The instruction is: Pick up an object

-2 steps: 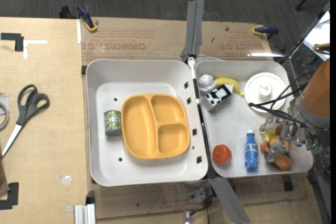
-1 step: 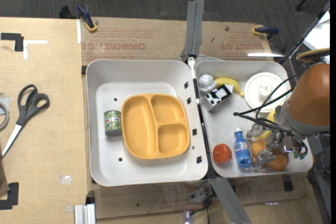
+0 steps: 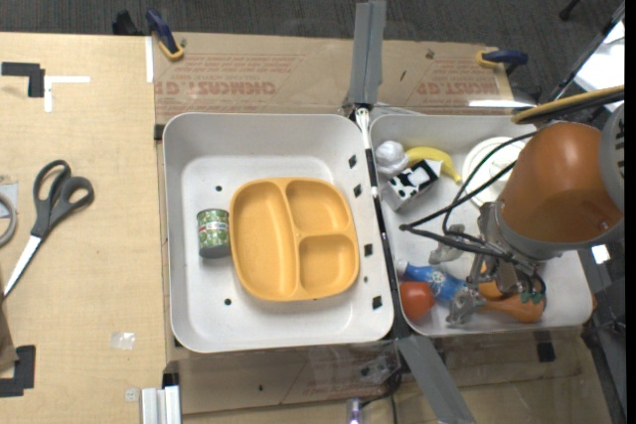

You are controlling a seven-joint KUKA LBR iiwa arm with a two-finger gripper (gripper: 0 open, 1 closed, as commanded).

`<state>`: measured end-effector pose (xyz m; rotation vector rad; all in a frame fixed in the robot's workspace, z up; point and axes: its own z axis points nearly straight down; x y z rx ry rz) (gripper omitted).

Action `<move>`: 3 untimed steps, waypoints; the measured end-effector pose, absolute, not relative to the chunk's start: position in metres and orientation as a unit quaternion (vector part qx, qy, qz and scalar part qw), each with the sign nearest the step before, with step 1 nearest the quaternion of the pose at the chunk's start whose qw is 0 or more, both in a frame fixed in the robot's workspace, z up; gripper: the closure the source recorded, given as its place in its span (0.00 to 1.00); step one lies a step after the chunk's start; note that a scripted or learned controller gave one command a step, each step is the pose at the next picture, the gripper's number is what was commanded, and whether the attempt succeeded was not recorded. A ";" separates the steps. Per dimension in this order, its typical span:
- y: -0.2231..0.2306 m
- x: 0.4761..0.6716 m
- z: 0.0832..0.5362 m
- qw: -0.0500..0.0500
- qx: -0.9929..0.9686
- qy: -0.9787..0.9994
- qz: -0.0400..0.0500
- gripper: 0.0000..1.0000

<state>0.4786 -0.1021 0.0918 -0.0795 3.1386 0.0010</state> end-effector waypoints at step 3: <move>-0.175 0.589 0.161 0.003 -0.001 1.000 -0.001 0.00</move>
